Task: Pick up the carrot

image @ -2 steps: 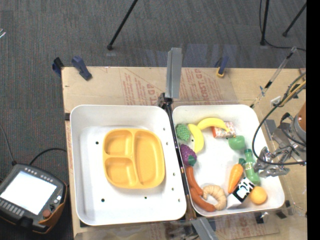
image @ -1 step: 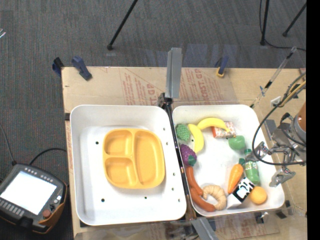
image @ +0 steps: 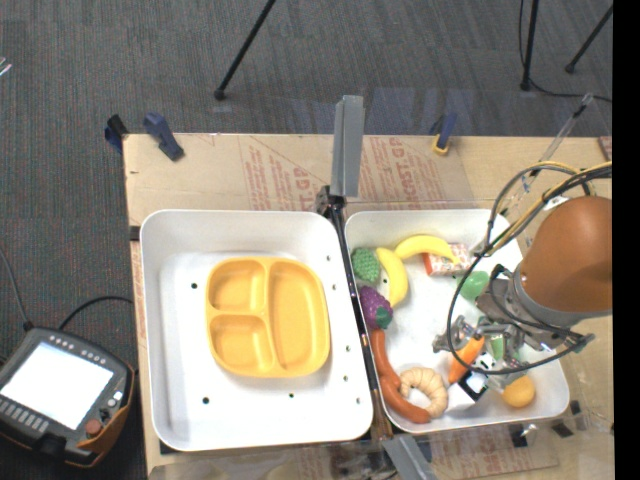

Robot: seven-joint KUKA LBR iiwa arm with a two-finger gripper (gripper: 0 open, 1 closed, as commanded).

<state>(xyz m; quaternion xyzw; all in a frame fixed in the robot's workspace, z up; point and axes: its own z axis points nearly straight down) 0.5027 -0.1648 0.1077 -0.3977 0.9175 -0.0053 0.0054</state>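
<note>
The carrot (image: 466,356) is a short orange piece, tilted, lying in the right bin (image: 425,218) directly under the gripper (image: 478,353). Much of it is covered by the gripper's dark frame, so its full length and tip stay unclear. Whether the gripper has closed on it cannot be told. Just beside the gripper, a small orange fruit (image: 518,392) sits toward the bin's near corner.

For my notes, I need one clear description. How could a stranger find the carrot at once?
Look in the right bin, at its lower right part, under the gripper. The carrot is a small orange cone lying at a slant. Unlike the round orange fruit nearby, it is long and pointed.
</note>
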